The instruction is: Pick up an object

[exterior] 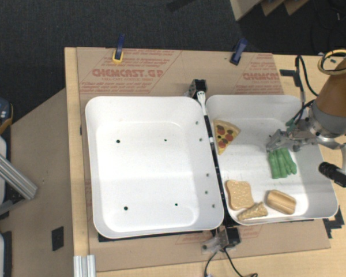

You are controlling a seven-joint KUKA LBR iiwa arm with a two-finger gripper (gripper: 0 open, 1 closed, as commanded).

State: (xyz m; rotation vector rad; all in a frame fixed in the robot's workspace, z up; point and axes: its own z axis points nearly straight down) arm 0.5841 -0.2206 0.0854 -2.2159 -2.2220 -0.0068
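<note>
left bin (104,120) just sits there on the cardboard sheet (161,65), with two blue clamps (119,48) at the far edge. the right bin (248,105) has all the toy food: a pizza slice (225,135) at its left side, toast (239,193) nearer, a small wedge (254,212) touching the toast's near corner, and a bread roll (280,201) just right of that. the green beans (282,163) lie further right, mid-bin. the gripper (285,143) is right at the far end of the beans, arm coming in from the right. can't tell if the jaws are released or clenched, too small and cluttered there.
</note>
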